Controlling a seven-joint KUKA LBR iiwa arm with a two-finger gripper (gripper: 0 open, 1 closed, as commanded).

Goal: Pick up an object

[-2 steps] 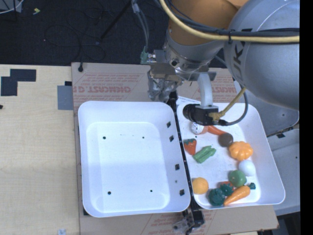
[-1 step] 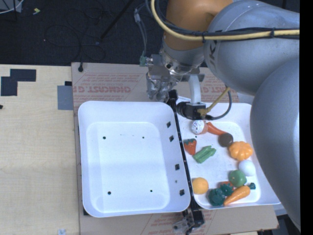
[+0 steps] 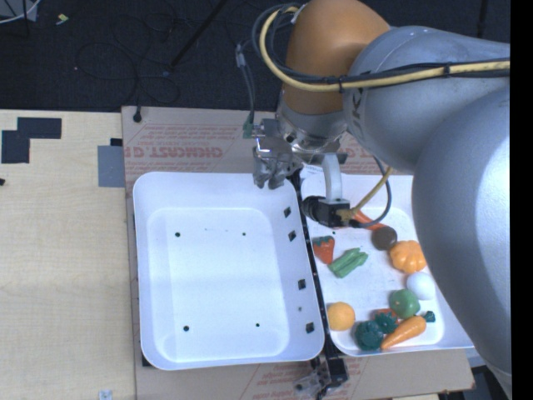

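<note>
- The metal two-finger gripper [image 3: 268,173] hung over the back rim of the left shallow white plastic bin [image 3: 158,265]; whether its jaws were apart could not be told.
- Nothing showed between the jaws.
- The toy foods lay in the right white bin [image 3: 441,327], well to the jaws' right and nearer the camera: a green pea pod [image 3: 348,262], an orange carrot [image 3: 405,332].
- Both bins sat on brown printed cardboard [image 3: 179,144] over a pale wooden bench [image 3: 58,257]; a dark floor with cables [image 3: 125,32] lay behind.
</note>
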